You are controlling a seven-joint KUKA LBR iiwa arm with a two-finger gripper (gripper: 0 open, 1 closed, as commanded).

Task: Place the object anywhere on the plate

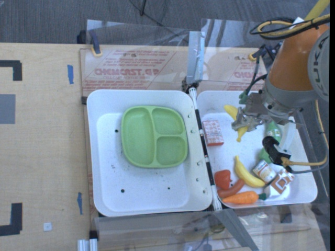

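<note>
A light green plate [155, 136] with three compartments lies in the left bin [99, 156], and nothing rests on it. My gripper [244, 124] is over the upper middle of the right bin [306, 188], pointing down. A yellow curved piece [231, 110] sticks out above the gripper's tip and again just below it, so the gripper sits right on top of it. Its middle is hidden by the gripper. I cannot make out whether it is gripped.
The right bin also holds a red and white packet [212, 132], a banana [247, 173], a carrot [242, 197], a red pepper [222, 178], a green item [273, 129] and small cartons [282, 182]. A raised divider [201, 150] separates the bins.
</note>
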